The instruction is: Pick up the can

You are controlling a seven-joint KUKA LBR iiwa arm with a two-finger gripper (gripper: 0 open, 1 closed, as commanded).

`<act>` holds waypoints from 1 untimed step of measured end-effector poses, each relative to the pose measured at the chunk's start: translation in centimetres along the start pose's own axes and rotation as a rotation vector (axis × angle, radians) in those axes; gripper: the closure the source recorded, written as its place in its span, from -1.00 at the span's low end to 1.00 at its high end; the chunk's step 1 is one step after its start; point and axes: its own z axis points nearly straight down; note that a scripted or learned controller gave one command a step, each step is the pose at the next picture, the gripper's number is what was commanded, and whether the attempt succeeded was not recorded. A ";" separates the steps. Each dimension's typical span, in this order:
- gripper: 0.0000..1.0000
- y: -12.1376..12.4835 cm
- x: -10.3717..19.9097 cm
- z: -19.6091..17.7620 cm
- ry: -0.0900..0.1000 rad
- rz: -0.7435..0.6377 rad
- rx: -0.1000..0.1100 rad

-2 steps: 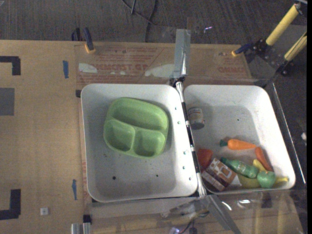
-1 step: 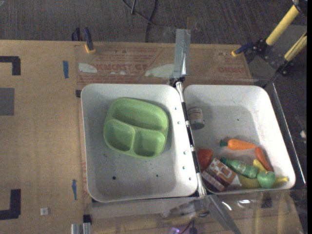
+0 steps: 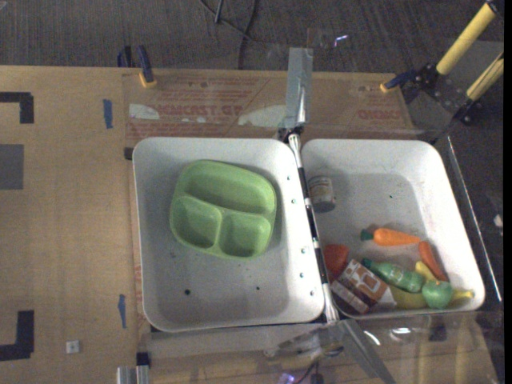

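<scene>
- Nearest to me, in the right bin's front corner, a boxy brown-and-white carton (image 3: 362,285) with printed faces lies tilted against the dividing wall. A smooth red rounded piece (image 3: 336,257) touches its far side.
- Beside the carton is a heap of glossy plastic toy food: a long green knobbly piece (image 3: 394,275), a curved yellow banana shape (image 3: 408,298) under it, and a rounded green piece (image 3: 438,294) at the right end.
- Just beyond the heap are two tapered orange carrots. One (image 3: 396,237) lies crosswise with a green stub, and a shorter one (image 3: 432,260) slants near the right wall.
- The can (image 3: 322,193), a short cylinder with a pale label band and dull grey ends, sits in the right bin (image 3: 384,166) touching its left wall. It is well apart from the toy food, towards the far half.
- In the left bin (image 3: 144,238), a matte lime-green plate (image 3: 223,208) with rounded corners and three moulded compartments rests at a slight angle. Both bins are shallow, white, rounded-cornered and a little scuffed.
- The desk (image 3: 64,214) is pale wood with black corner marks and bits of blue tape (image 3: 107,113).
- Behind the bins lies a flat sheet of printed cardboard (image 3: 208,110), with a grey metal strip (image 3: 298,86) running up from the seam between the bins.
- Farthest is dark ribbed carpet (image 3: 96,14), with a black cable (image 3: 232,6) and yellow tubular legs (image 3: 472,30).
- I cannot tell whether my end effector is apart or together.
</scene>
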 end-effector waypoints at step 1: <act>1.00 -0.1 0.1 -1.1 0.002 -0.004 -0.002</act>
